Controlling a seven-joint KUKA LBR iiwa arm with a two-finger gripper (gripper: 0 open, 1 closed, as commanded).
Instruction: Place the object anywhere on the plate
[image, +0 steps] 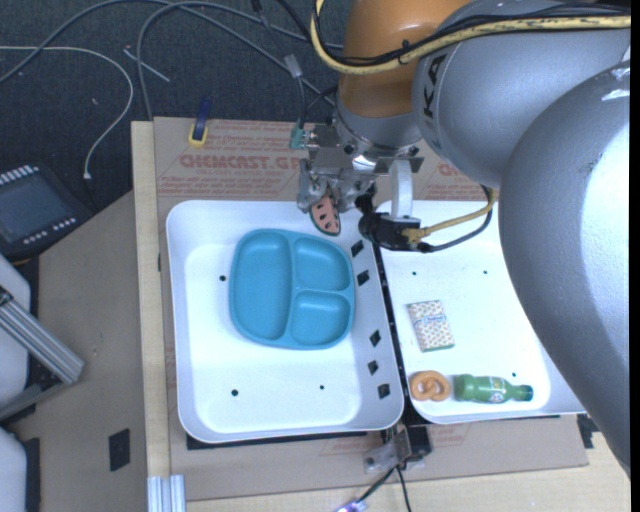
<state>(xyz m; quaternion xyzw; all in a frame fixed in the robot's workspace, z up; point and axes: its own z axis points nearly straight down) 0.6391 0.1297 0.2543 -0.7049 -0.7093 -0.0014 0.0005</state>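
Blue, the divided plate (292, 288) lay just below the gripper (326, 205), whose fingers pinched a watermelon slice (324, 215) above its upper rim, a piece that looked light, stiff and best gripped across its flat faces.

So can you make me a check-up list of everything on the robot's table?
Surface: two white bins side by side, left bin, right bin, on a cardboard-covered bench.
Job's things: blue divided plate in the left bin; small pink watermelon-slice toy hanging at the gripper, just past the plate's far corner.
Clutter: patterned packet, pretzel, green bottle, all in the right bin.
Grippers: jaws hard to see.
Cables: yellow cable by the wrist; loose wires behind the bench.
Surroundings: dark floor, small screen at left.
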